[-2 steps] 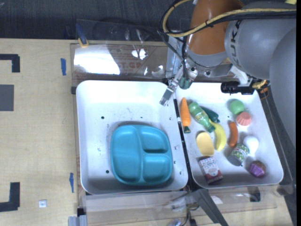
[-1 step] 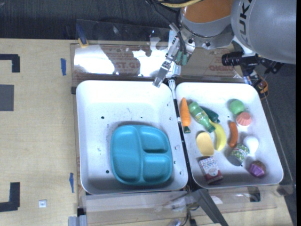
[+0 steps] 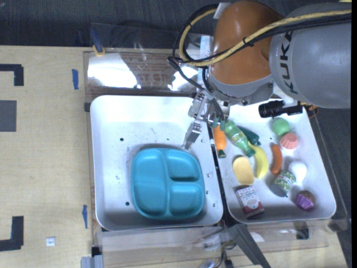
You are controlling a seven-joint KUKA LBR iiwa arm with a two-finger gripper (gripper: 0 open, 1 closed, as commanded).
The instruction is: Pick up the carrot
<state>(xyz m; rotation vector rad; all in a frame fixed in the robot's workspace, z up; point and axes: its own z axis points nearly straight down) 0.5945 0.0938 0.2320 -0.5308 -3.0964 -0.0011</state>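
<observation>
Carrot [image 3: 221, 140]: small, orange, tapered, smooth plastic, frame centre, at right bin [image 3: 321, 172] left wall. Pincer [image 3: 202, 123] metal, just beside; grip state cannot tell.

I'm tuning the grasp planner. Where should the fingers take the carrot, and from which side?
Probably across the orange middle of the carrot, coming from above. It lies flat and lengthwise along the right bin's left wall, green top pointing away, so closing across its narrow width suits it; that wall leaves little room on one side.
</observation>
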